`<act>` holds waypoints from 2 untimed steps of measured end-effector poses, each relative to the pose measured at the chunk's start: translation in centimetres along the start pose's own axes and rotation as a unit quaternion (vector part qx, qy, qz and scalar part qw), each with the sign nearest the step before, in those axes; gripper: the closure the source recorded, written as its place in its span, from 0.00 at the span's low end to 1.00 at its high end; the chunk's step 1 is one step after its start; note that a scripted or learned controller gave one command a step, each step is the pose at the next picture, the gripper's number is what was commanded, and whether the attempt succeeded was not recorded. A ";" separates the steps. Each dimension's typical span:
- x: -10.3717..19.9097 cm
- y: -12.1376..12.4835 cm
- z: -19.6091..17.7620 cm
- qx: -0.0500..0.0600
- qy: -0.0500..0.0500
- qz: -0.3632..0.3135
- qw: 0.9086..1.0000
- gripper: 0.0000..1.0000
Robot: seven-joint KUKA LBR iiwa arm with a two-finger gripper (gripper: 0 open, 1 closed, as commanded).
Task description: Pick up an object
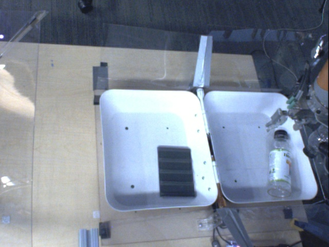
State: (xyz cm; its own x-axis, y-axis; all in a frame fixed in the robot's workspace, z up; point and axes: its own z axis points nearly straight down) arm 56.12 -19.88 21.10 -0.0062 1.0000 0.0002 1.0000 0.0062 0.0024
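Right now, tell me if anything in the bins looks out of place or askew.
Nothing stands out. The bottle lies on its side in the right bin, intact, cap toward the gripper. The black block lies flat in the left bin.

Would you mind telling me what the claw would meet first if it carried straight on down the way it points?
Probably the bottle lying in the right bin, near its capped end; the claw hangs just above it, though depth is hard to judge.

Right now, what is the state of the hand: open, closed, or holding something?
Hand: open, holding nothing; it hangs above the right bin, near the cap end of the bottle.
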 end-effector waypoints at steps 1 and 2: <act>-0.4 -0.5 9.4 -0.020 -0.006 -0.073 0.997 0.00; -0.3 5.0 12.2 -0.005 0.000 -0.071 0.997 0.00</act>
State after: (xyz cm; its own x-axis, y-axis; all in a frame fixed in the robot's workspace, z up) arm 61.13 -20.13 8.96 -0.1471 0.9891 -0.0011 0.9890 0.1471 0.0128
